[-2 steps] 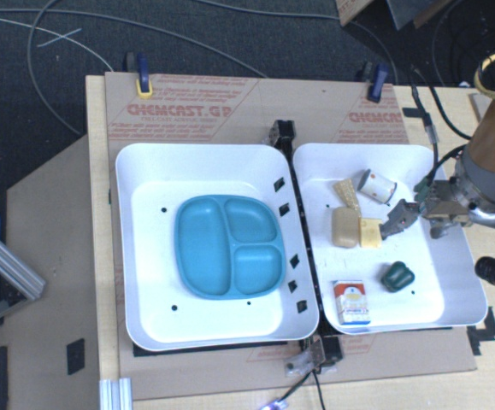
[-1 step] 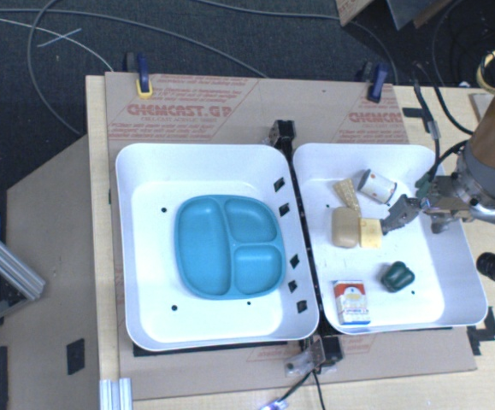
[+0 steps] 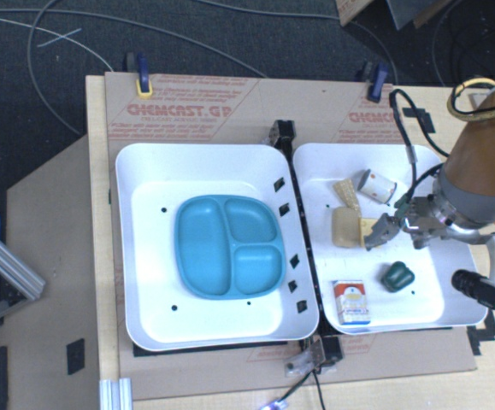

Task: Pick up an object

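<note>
- The gripper hangs right of centre in the frame, in the right bin, beside the tan sponge; whether the jaws are apart cannot be told.
- The sponge should be straddled squarely before closing; the green object and small box are best avoided.

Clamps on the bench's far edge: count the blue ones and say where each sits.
2. One blue clamp grips the board's far edge above the left bin. The other clamp grips the same edge above the right bin. More may be hidden behind the arm.
</note>
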You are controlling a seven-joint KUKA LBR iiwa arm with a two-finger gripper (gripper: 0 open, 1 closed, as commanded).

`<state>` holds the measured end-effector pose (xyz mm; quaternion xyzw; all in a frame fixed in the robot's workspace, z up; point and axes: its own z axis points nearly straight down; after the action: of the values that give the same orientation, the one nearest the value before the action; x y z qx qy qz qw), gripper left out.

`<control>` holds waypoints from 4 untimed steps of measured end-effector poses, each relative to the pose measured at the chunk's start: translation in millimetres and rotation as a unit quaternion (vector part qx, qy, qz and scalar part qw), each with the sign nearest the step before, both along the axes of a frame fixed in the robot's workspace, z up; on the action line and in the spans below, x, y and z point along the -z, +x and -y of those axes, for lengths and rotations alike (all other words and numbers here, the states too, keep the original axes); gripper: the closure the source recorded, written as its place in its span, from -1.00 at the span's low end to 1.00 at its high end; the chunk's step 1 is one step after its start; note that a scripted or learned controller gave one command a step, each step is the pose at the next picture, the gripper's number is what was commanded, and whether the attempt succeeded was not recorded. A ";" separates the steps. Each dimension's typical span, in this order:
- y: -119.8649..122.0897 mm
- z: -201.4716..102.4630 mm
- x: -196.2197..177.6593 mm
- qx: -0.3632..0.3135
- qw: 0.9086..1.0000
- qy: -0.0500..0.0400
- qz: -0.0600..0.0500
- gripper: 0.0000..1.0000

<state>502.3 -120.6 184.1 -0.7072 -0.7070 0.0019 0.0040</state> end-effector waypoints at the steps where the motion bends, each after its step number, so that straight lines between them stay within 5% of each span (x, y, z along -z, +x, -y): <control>1: 1.9 7.0 46.4 0.000 1.000 0.000 0.001 -1.00; 2: 0.4 6.1 99.2 0.000 1.000 0.000 0.000 -1.00; 3: 2.4 6.3 85.5 0.001 1.000 0.000 0.004 1.00; 4: 3.7 9.9 42.2 0.000 1.000 -0.002 0.006 1.00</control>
<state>506.0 -130.5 141.9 -0.7070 -0.7072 -0.0012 -0.0019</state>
